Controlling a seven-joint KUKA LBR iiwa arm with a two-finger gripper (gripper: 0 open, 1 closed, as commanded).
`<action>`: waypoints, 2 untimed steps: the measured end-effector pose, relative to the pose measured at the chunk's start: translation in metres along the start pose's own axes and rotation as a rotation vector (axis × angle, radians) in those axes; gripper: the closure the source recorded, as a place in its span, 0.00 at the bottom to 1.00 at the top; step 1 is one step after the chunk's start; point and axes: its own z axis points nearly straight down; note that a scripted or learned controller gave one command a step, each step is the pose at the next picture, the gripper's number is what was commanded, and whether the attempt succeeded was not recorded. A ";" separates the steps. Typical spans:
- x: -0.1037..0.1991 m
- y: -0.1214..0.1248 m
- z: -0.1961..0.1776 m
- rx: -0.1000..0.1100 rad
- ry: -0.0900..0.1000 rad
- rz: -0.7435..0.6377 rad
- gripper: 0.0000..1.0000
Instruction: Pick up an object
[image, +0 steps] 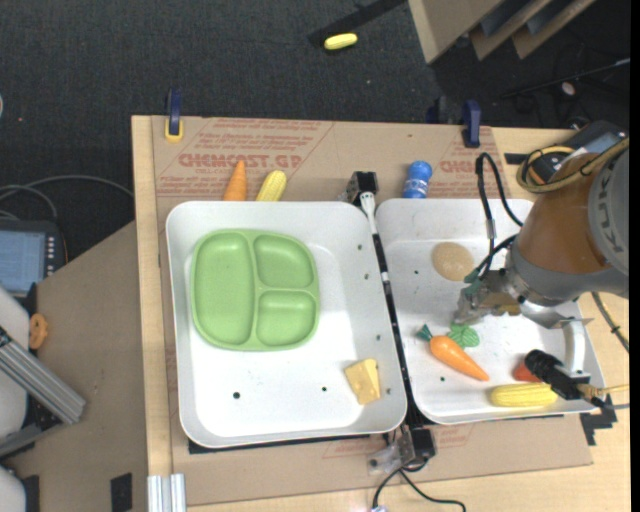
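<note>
The gripper (468, 312), its grip state impossible to tell, is hovering just above the toy carrot (458, 356), needing a centred descent.

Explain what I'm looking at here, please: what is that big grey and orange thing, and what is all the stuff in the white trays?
That is a robot arm, filmed by one camera above the bench, looking down. It reaches in from the right. Its gripper hangs low over the right bin, just above a toy carrot; whether it grips anything cannot be told. That bin also holds a yellow corn cob and a tan round piece. The left bin holds a green divided plate and a cheese wedge.
</note>
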 end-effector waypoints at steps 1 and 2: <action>0.000 0.000 0.001 0.001 0.000 0.000 0.00; 0.030 -0.030 0.021 0.009 0.004 -0.002 0.00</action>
